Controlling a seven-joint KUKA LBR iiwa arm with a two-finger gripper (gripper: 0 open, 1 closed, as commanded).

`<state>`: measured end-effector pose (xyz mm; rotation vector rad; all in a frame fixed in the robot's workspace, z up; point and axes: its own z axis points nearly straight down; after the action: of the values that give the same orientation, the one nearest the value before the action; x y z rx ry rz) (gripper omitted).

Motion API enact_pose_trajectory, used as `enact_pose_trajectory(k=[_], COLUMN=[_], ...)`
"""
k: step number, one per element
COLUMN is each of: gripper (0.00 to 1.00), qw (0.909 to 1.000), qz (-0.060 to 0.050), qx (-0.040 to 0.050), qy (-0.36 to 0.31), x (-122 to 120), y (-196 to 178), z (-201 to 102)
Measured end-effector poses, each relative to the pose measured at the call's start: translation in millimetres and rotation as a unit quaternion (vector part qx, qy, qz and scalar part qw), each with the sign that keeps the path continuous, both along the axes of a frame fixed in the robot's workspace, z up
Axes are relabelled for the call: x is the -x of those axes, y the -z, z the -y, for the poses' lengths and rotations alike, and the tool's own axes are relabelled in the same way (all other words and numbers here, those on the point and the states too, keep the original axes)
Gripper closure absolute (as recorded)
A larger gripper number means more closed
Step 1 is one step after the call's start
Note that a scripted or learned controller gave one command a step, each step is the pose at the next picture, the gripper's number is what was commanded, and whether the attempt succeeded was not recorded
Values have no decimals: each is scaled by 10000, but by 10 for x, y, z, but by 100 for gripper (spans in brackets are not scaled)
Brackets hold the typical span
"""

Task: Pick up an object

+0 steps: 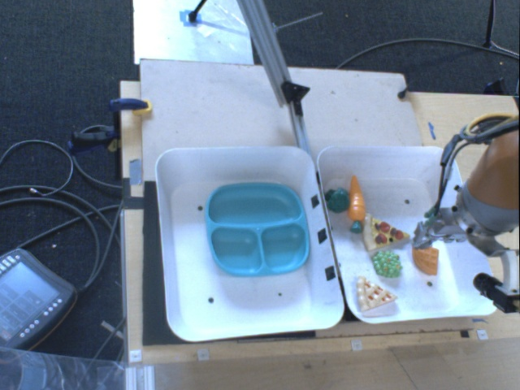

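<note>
Right white bin (390, 165): your gripper (428, 236) hangs just above the orange wedge (426, 260); you cannot tell its finger opening.

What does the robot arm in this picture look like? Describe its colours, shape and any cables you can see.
The arm reaches in from the right: a rounded orange band sits over a grey wrist section. A yellow and grey cable bundle loops above it, and thin dark cables run down its left side. The gripper is small, grey and metallic. A black part juts out below.

Bright, bluish, slightly soft overhead view
</note>
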<state>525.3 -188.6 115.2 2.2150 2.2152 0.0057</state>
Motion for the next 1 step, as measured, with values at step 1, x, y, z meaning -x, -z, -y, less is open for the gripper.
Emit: enact_pose_trajectory(k=[1], gripper=[100], qw=[10000], qz=[-10], qx=[-7], qy=[-13], x=[81], y=[-555], z=[2])
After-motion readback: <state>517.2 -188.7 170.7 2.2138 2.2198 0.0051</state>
